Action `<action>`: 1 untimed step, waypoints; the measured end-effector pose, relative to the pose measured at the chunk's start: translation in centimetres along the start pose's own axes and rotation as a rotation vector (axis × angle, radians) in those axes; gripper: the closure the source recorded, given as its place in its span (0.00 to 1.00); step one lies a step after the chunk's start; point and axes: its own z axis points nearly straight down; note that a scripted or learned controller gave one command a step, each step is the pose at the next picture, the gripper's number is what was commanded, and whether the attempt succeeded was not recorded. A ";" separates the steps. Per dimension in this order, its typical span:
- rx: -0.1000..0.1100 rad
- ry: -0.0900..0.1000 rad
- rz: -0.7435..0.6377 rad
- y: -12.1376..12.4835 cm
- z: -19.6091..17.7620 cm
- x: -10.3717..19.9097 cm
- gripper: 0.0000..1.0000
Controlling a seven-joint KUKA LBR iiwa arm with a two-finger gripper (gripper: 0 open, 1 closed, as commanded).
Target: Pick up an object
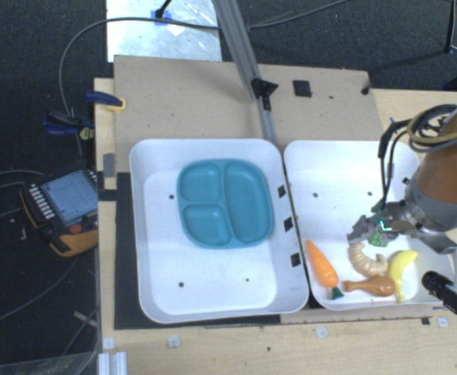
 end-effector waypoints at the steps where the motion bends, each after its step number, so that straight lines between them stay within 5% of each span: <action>1: -0.001 0.000 0.000 0.0 0.0 0.0 0.00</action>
